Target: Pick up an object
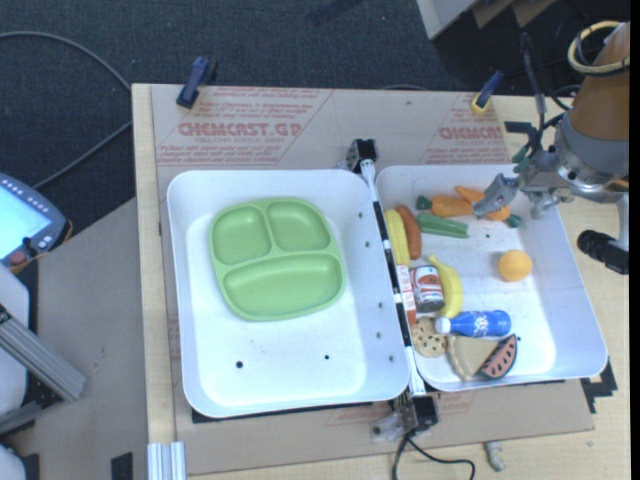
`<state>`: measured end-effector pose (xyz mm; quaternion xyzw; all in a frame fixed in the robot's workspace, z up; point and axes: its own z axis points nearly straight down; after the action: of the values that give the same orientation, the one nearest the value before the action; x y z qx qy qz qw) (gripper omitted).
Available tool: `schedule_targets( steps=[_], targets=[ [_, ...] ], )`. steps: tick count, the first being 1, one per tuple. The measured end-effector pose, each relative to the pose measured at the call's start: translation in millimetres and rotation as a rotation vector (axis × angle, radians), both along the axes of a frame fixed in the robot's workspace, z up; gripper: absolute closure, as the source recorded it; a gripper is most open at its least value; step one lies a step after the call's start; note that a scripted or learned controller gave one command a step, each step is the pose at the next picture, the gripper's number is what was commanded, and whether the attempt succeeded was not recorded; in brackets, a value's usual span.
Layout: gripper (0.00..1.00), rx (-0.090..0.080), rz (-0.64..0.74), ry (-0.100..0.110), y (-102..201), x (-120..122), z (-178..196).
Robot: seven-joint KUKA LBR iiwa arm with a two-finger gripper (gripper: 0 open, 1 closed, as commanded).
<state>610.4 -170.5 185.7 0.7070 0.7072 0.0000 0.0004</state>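
My gripper (515,206) hangs over the far part of the right bin (560,313), its two fingers spread apart with nothing between them. One fingertip (490,204) sits at the right end of an orange carrot (455,206). A green bean pod (443,227) lies just in front of the carrot. A small orange (514,266) rests alone below the gripper. Along the bin's left side lie a sausage (408,223), a banana (397,238), a red can (427,288), a second banana (451,288), a blue bottle (478,323), a cookie (430,344) and a watermelon slice (497,358).
The left bin (200,348) holds a green divided plate (277,258). A black divider rail (385,258) runs between the bins. Blue clamps (194,81) (487,92) sit at the board's far edge. The arm (600,108) enters from the upper right.
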Motion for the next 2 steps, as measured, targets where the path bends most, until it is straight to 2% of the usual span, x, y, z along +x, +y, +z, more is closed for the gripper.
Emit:
schedule_targets(
  steps=[1, 2],
  targets=[
    [0.00, -0.001, -0.001, -0.002, 32, -41, -99],
    [0.00, 0.001, -0.001, 0.002, 69, -132, -101]
  ],
)
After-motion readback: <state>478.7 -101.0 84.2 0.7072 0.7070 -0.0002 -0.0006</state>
